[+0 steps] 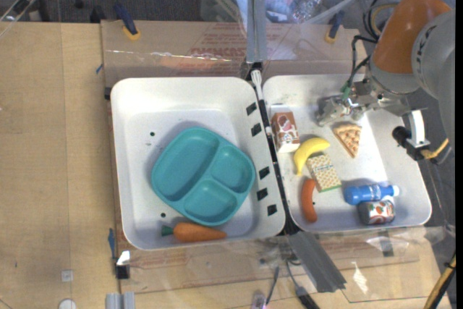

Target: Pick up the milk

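Observation:
The milk (285, 131) is a small brown and white carton lying in the right bin (416, 181), close to the divider on its left side. My gripper (333, 109) hangs over the far part of the right bin, to the right of the milk and a little beyond it, apart from the carton. A pizza slice (348, 138) lies just in front of the gripper. Nothing shows between the gripper and the milk but bare bin floor.
Also in the right bin: a banana (311, 151), a cracker block (323, 173), a red sausage (309, 200), a blue bottle (370, 192) and a small can (376, 211). The left bin (134, 155) holds a teal divided plate (202, 175) and a carrot (194, 231).

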Tool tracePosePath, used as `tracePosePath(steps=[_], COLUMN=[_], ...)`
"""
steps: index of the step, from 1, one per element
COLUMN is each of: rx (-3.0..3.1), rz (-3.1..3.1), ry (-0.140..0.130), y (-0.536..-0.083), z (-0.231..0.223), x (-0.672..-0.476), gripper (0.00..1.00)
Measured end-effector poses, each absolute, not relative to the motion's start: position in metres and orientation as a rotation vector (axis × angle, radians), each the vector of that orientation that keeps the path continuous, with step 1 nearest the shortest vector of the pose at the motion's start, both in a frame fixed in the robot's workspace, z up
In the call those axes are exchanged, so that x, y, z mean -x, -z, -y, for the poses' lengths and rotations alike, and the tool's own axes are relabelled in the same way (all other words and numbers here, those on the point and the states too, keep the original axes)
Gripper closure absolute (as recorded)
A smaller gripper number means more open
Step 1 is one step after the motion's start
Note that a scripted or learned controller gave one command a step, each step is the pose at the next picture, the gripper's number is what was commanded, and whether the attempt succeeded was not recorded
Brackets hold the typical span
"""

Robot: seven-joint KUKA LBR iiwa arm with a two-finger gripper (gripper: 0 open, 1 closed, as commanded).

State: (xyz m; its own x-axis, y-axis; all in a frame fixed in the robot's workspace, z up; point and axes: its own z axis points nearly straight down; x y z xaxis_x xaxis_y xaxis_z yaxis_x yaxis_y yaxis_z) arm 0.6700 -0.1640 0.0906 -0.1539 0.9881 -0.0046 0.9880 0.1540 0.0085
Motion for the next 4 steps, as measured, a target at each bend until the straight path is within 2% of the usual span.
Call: tracePosePath(steps=[1, 2, 3, 4], rx=[-1.938, -1.936, -1.936, -1.908], rz=[-2.459, -2.455, -2.455, -2.485], ry=[-0.003, -0.005, -0.005, -0.002], y=[-0.091, -0.102, -0.102, -0.090], z=[0.153, 0.154, 0.154, 0.102], x=[-0.669, -0.670, -0.670, -0.669], gripper=[0.00, 1.00, 0.00, 0.00])
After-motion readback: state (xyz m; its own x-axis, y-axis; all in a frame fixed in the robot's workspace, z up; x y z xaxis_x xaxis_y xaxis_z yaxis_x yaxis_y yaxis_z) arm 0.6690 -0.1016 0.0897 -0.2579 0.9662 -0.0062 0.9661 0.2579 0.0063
